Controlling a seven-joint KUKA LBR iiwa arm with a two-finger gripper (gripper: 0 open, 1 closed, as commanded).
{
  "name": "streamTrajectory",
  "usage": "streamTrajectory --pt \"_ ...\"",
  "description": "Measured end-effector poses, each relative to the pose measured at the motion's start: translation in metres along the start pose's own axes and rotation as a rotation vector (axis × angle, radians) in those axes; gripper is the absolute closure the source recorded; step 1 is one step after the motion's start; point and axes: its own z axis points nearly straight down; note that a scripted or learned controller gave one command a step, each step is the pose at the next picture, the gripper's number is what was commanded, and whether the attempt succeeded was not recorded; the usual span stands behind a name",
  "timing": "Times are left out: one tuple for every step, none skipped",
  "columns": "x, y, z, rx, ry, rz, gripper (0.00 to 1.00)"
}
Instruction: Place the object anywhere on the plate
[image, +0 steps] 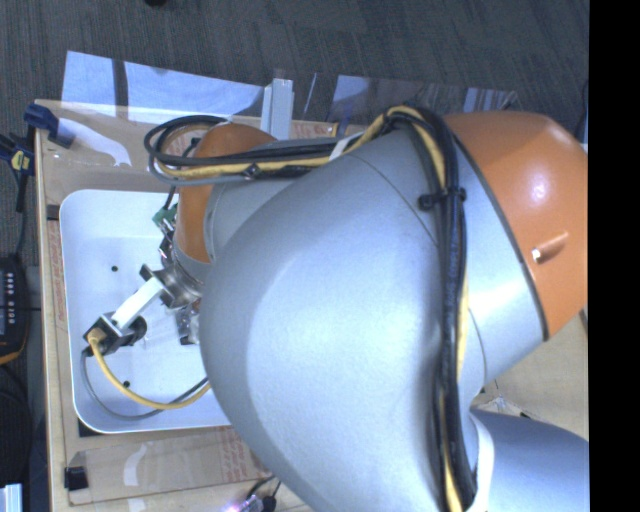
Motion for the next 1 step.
streamTrajectory --pt "0.0289 -0.0236 -0.0596 -0.002 0.002 -0.186 1.00"
